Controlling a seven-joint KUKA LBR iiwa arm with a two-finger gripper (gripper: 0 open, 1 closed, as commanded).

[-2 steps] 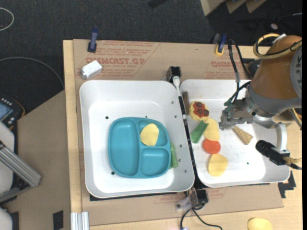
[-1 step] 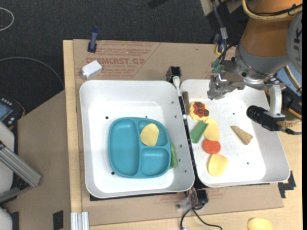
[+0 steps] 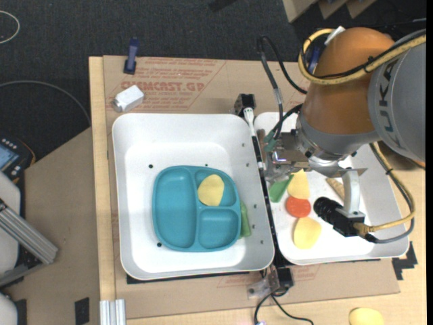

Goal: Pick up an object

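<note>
My gripper (image 3: 279,170) hangs low over the left side of the right bin (image 3: 385,249), close to the wall shared by the two bins. Just below it lie a green piece (image 3: 277,189) and a yellow-orange piece (image 3: 298,185). A red round piece (image 3: 298,207) and a pale yellow piece (image 3: 306,233) sit a little nearer the front. The arm's grey and orange wrist (image 3: 345,80) covers the back of that bin. In the left bin (image 3: 135,141) a teal divided plate (image 3: 177,208) carries a yellow piece (image 3: 211,190), with a green strip (image 3: 244,220) at its right edge.
A tan wedge (image 3: 336,183) lies in the right bin by the wrist. On the cardboard behind the left bin are a small white block (image 3: 128,98) and a blue item (image 3: 131,56). A yellow object (image 3: 365,315) lies off the bench at the front right.
</note>
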